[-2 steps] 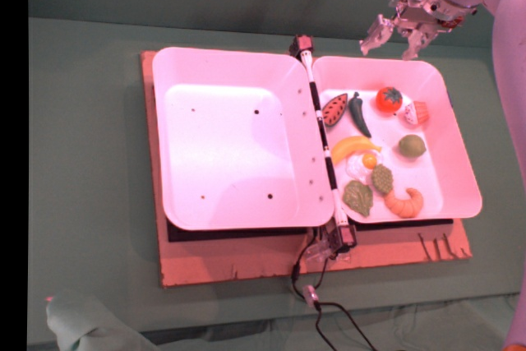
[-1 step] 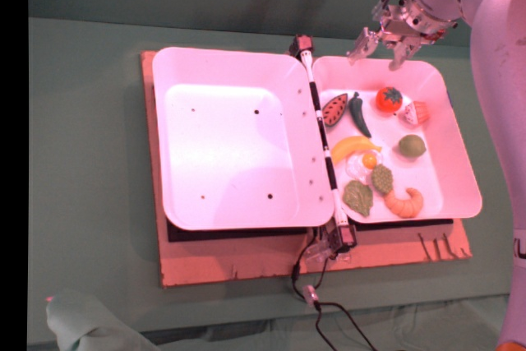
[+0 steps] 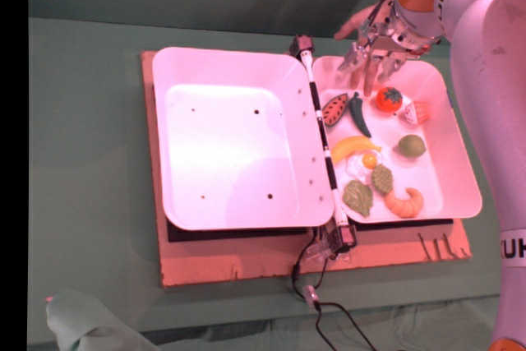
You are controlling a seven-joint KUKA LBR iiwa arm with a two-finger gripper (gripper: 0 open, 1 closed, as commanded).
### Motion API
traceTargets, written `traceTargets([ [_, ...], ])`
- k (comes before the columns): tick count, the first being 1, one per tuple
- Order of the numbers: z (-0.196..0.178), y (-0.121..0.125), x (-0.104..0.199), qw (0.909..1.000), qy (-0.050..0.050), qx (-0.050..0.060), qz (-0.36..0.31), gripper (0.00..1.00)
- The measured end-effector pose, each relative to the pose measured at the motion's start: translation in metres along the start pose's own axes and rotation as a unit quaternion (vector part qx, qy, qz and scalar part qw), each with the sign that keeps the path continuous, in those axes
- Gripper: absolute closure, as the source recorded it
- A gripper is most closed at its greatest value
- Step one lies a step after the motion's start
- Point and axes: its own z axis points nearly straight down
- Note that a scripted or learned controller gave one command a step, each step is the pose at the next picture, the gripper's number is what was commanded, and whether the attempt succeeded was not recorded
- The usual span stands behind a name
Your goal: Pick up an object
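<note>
All the toy foods lay in the right bin (image 3: 460, 177): a watermelon slice (image 3: 334, 108) beside a dark green chili (image 3: 358, 114), a red tomato (image 3: 389, 99), a strawberry (image 3: 414, 113), a lime (image 3: 411, 145), a banana (image 3: 353, 147), a fried egg (image 3: 365, 164), two green leaves (image 3: 358, 197), and a croissant (image 3: 405, 204) nearest the front rim.
</note>
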Motion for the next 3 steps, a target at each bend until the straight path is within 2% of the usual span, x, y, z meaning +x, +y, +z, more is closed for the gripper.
traceTargets([
  [1,0.040,0.003,-0.008,1.0000,0.001,0.000,-0.001,0.00],
  [2,0.052,0.003,-0.010,1.0000,0.001,0.004,-0.002,0.00],
  [3,0.043,0.003,-0.005,1.0000,0.006,0.006,-0.002,1.00],
])
